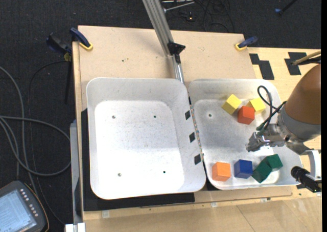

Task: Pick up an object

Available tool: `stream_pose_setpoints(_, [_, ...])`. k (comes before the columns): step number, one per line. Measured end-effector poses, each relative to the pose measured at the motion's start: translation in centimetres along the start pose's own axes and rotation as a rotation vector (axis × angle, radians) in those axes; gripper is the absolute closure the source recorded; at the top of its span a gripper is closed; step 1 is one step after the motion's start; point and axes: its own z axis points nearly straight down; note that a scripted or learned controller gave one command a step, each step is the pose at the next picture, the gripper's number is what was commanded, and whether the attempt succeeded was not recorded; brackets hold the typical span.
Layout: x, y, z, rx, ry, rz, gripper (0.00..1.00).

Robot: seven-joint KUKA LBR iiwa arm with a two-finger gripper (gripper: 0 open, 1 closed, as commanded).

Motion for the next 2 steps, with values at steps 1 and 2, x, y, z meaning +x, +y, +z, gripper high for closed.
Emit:
stream_pose_setpoints(1, [0.4,0.8,-4.5,-0.002,0.0,-0.001,1.0])
stream_pose_setpoints(2, [0.3,1.0,-9.1,-0.002,-0.001,-0.001,1.0])
